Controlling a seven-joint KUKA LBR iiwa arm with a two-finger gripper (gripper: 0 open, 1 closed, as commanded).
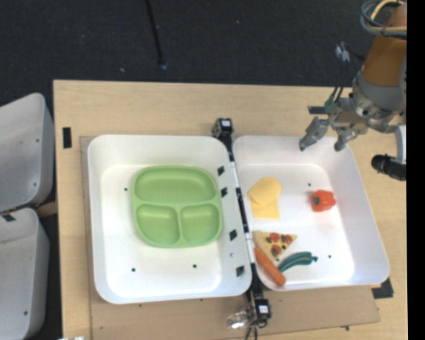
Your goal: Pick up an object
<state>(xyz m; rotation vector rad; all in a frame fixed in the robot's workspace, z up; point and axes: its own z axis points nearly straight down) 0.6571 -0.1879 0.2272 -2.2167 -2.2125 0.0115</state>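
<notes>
The red toy pepper [323,200] lies alone toward the right side of the right-hand bin [340,243]. It seems light, rigid and smooth, best pinched across its round body. The gripper [325,137] hangs over the bin's far rim, fingers spread, empty.

The arm [382,55] runs out of the picture at the top right, so its upper part is cut off. Two yellow cheese slices [265,197] lie one on the other, and the top one hides part of the bottom one. The carrot [269,266] hides a bit of the pizza slice [275,241] next to it. The green thing [297,261] is too small to name (it is long and bent). The dark dots [133,268] in the left bin [99,190] are too tiny to tell. The white shapes [14,161] are cut off at the left edge.
</notes>
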